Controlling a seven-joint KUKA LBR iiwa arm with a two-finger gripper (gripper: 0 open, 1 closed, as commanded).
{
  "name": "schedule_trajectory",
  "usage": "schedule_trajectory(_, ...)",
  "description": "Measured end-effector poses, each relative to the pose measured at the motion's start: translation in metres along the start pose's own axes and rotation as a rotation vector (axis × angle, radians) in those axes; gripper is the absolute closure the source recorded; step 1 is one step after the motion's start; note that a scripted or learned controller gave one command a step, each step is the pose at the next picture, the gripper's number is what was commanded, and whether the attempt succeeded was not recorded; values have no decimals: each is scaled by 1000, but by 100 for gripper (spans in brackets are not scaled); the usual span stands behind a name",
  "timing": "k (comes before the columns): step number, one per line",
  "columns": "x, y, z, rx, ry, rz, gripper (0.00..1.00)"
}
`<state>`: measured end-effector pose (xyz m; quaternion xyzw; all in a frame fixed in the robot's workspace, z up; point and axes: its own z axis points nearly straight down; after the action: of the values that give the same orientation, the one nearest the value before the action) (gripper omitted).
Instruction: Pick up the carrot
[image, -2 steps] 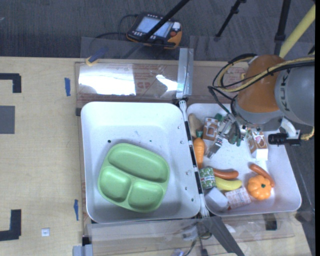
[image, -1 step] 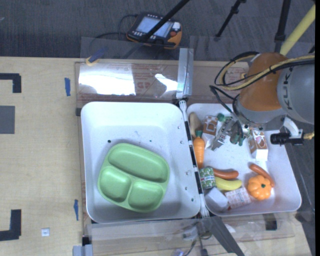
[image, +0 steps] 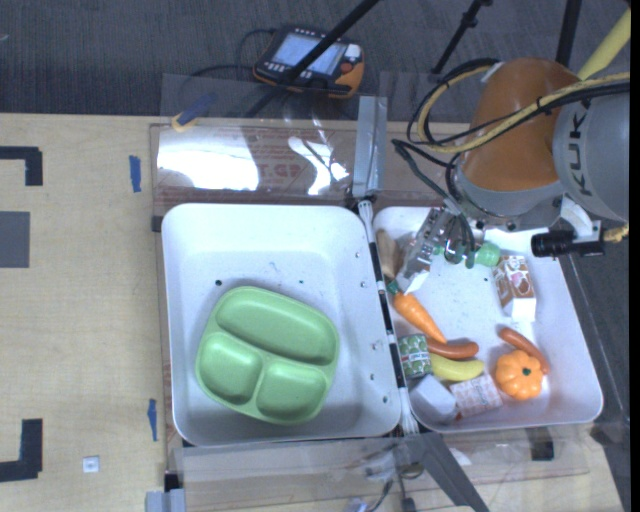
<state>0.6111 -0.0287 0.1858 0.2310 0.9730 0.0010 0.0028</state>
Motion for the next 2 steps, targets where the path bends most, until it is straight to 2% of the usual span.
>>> schedule_trajectory(1,0,0,0,0,0,1,0)
schedule_trajectory(2,-1,2,-11,-5,-7,0,100)
